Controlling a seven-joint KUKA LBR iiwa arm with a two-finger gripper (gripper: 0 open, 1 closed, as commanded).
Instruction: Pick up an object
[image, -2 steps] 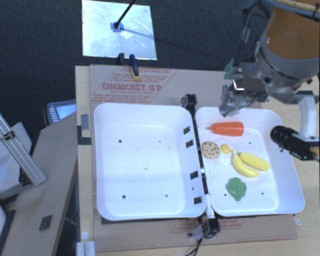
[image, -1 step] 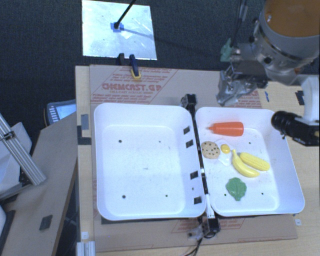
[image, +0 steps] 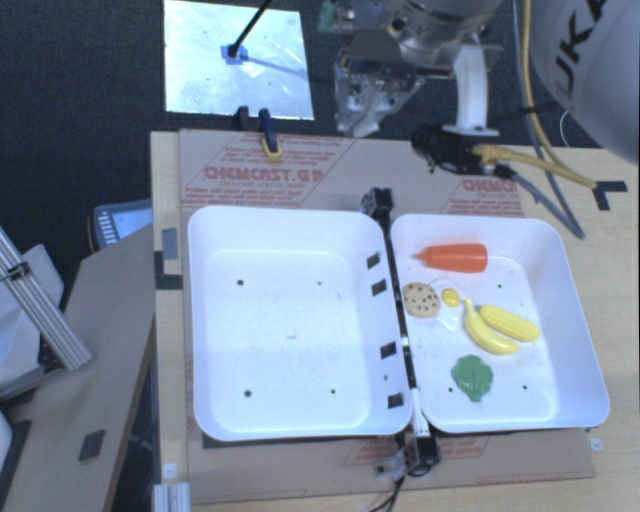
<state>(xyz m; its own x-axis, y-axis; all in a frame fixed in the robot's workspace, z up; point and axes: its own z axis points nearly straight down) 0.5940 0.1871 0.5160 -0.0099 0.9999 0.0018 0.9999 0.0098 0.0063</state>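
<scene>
The right bin (image: 570, 300) holds an orange carrot (image: 456, 257) near its back wall, a round cookie (image: 421, 299), a white fried egg with a yellow yolk (image: 451, 309), a yellow banana (image: 490, 332), a yellow corn cob (image: 510, 323) and a green broccoli piece (image: 472, 377). My gripper (image: 366, 103) hangs high above the bench's back edge, behind both bins and well apart from every object. Nothing is between its fingers.
The left bin (image: 290, 320) lies beside the right one, joined by a black clipped seam (image: 392, 300). Cables and a yellow hose (image: 520, 165) run behind the right bin. A yellow clamp (image: 270, 140) and a shiny metal sheet (image: 238, 58) sit at the back left.
</scene>
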